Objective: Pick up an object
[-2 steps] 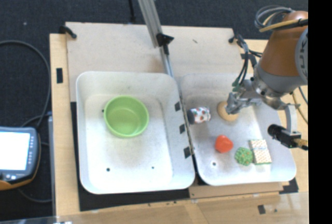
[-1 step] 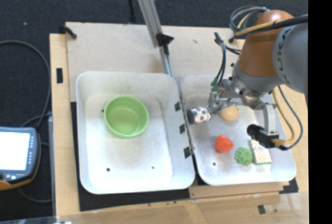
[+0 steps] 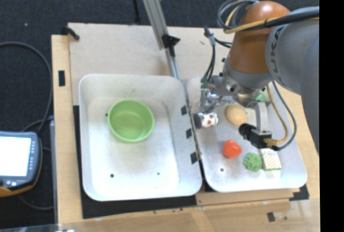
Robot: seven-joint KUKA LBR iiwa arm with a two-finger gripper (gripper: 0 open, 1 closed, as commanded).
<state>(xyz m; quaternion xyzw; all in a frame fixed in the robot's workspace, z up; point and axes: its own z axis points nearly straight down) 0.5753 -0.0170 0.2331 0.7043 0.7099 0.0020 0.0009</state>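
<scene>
Currently the likeliest target, by my judgement, is the small white piece with red marks (image 3: 207, 119). It sits directly below the gripper (image 3: 209, 103) as the camera sees it, so close that the two seem to meet. It lies in the right bin (image 3: 221, 178), hard against the wall on the far side from the arm. It looks compact and roughly square, so I read no clear long axis.

Gripper state: cannot tell whether it is open or closed, since the wrist body masks the tip from above. Nothing can be confirmed as held.

Key relation: the piece is almost straight under the tip, with no sideways offset worth noting. The coming move probably calls for a short descent, not a reach. Risk: the bin wall beside it leaves little room on that side.

Other items, outward from the gripper:
- beige egg (image 3: 235, 114), just beside it on the arm's side
- red piece (image 3: 231, 149), nearer the camera's lower edge
- green bumpy ball (image 3: 251, 161) and pale block (image 3: 271, 160), touching each other, farther still

The left bin (image 3: 97, 91), away from the arm, holds a green bowl (image 3: 130, 121), upright and well apart.
</scene>
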